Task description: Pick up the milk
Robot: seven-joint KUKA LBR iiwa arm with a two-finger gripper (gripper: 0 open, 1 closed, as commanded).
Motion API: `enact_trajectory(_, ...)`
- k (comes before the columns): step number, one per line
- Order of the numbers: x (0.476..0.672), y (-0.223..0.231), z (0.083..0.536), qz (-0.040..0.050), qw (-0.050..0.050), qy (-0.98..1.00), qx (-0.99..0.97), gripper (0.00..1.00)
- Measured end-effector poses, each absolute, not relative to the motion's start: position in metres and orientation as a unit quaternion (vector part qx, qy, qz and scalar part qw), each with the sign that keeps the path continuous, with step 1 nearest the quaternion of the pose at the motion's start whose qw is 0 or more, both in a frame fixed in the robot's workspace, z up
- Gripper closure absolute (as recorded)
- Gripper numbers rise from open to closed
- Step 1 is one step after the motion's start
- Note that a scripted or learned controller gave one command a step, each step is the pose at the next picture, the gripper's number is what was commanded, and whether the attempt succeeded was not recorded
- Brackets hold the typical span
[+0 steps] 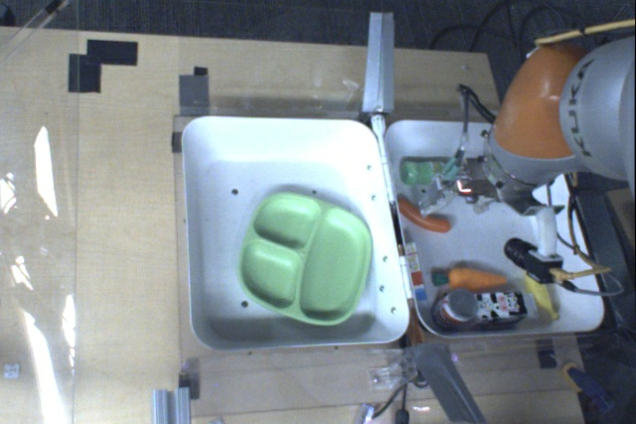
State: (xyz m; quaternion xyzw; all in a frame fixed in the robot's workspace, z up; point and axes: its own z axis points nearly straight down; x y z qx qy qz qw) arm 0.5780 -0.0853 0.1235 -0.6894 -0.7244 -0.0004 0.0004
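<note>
Camera view, gripper: the gripper [444, 189] hangs low in the right bin [586, 318], near its left wall; whether it is open or closed, I cannot tell.
Milk: no item can be positively identified as the milk; the likeliest candidate is the green-and-white pack [421, 172] just beside the gripper.
Neighbours: an orange-red sausage-shaped item [425, 216] lies just below; a carrot [475, 278], a banana [542, 298] and a dark round item [482, 307] lie nearer the front.
Left bin: the left bin [204, 213] holds a green divided plate [306, 256].
Step advice: judged an approach; centre over the pack before descending.
Clearance: tight against the dividing wall; open room lies mid-bin.
</note>
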Motion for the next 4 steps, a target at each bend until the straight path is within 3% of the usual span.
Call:
enact_trajectory(1, 0.515, -0.126, 0.089, -0.0043, -0.004, -0.705, -0.709, 0.0)
enact_trajectory(2, 0.616, -0.111, 0.088, -0.0045, -0.004, -0.676, -0.737, 0.0)
enact_trajectory(3, 0.55, -0.151, 0.088, -0.0032, -0.004, -0.659, -0.752, 0.0)
enact_trajectory(4, 0.643, -0.182, 0.086, -0.0012, -0.002, -0.581, -0.814, 0.0)
